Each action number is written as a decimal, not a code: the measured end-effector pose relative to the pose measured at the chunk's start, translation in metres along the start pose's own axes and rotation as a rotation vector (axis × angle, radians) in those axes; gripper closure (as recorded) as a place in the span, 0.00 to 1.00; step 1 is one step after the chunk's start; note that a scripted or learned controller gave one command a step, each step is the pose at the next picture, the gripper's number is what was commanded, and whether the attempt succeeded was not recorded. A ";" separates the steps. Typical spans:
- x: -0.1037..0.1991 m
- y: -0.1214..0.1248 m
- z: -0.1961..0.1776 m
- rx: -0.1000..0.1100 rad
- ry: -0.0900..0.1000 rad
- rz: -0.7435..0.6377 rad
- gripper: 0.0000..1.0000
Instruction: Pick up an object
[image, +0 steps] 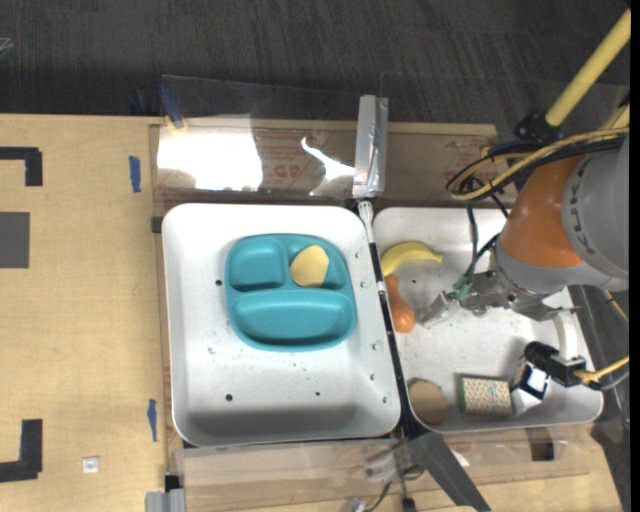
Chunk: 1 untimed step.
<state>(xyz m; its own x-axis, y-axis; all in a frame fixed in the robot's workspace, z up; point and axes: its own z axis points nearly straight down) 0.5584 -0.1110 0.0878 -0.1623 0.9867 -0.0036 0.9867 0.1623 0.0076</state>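
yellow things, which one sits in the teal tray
The round yellow piece in the teal tray's upper right compartment, left bin. The banana lies in the right bin, outside any tray.

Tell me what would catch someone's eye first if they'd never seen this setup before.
Probably the teal divided tray in the middle of the left bin, with a yellow lemon-like piece in its upper right compartment. Next, the grey arm's orange band over the right bin, its gripper low near a banana and an orange carrot-like piece by that bin's left wall.
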 end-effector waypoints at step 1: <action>-0.006 -0.050 0.000 0.001 0.002 0.109 0.00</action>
<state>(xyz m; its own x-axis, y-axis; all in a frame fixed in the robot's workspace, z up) 0.5100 -0.1249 0.0878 -0.0537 0.9986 -0.0014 0.9985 0.0537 0.0064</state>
